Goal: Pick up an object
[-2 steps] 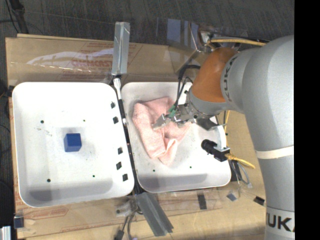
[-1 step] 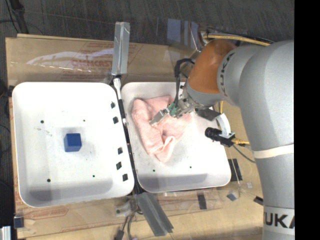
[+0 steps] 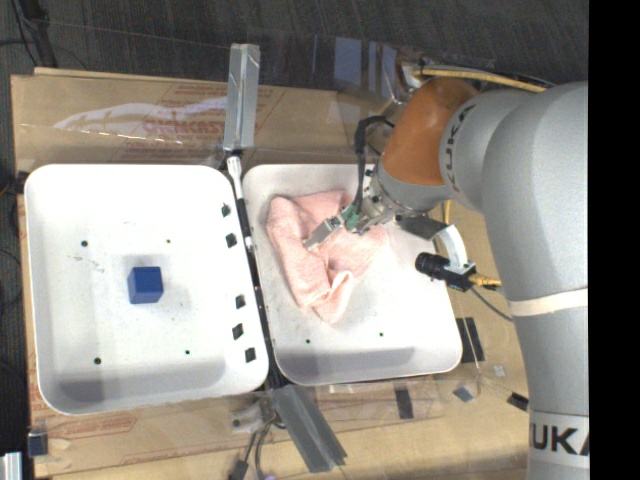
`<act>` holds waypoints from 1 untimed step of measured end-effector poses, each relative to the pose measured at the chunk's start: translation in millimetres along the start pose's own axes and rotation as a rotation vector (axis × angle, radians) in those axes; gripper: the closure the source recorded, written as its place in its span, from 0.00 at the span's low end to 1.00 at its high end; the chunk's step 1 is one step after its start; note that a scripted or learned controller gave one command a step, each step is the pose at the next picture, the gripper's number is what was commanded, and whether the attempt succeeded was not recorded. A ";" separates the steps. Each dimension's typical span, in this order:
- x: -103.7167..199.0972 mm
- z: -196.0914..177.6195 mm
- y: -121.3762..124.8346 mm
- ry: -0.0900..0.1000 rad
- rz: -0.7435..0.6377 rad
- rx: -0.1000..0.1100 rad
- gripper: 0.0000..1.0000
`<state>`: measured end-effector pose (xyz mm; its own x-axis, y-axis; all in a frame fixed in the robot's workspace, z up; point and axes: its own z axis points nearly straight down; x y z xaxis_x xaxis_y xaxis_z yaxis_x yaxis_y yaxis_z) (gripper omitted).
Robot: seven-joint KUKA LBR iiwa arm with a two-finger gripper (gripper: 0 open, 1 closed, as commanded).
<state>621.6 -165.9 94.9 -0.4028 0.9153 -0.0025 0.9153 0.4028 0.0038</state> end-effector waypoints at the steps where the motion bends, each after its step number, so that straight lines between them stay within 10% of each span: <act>1: -7.4 -0.4 -2.3 -0.001 -0.027 -0.001 0.00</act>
